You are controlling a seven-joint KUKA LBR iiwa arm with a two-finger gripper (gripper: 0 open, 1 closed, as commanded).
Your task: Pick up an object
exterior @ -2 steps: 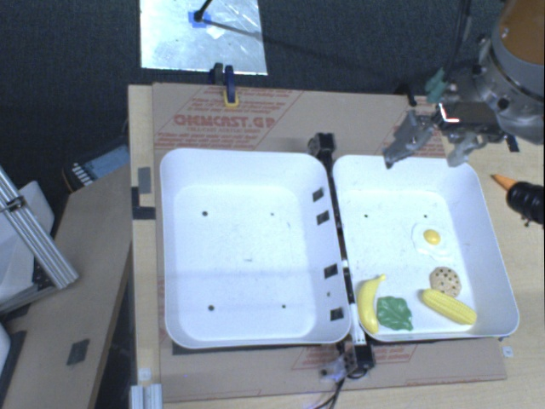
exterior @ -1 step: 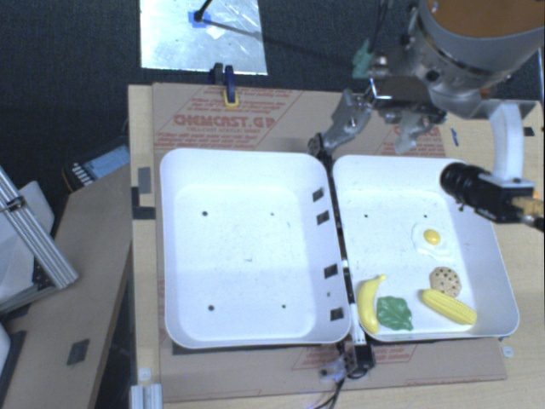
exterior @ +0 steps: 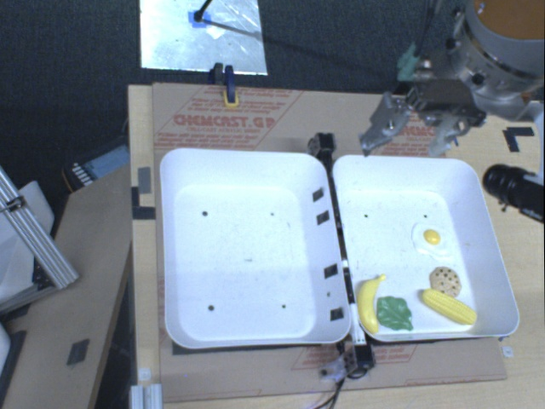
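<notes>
Hovering spread and empty above the right bin's [exterior: 477, 186] far rim, the hand [exterior: 413, 139] leaves the egg [exterior: 432, 238], cookie [exterior: 444, 279], corn [exterior: 449, 307] and banana [exterior: 369, 303] clustered near that bin's front edge untouched

Two shallow white bins are seen side by side on the tabletop [exterior: 255, 113]. In the right bin [exterior: 383, 190], near its front edge, a banana [exterior: 369, 305] is laid touching a green leaf [exterior: 395, 313], with a corn cob [exterior: 449, 307] to their right. A cookie [exterior: 444, 280] is placed just behind the cob, and a fried egg [exterior: 431, 238] further back. The pincer [exterior: 406, 138] is held above the bin's far rim, its two fingers spread apart with nothing between them.
</notes>
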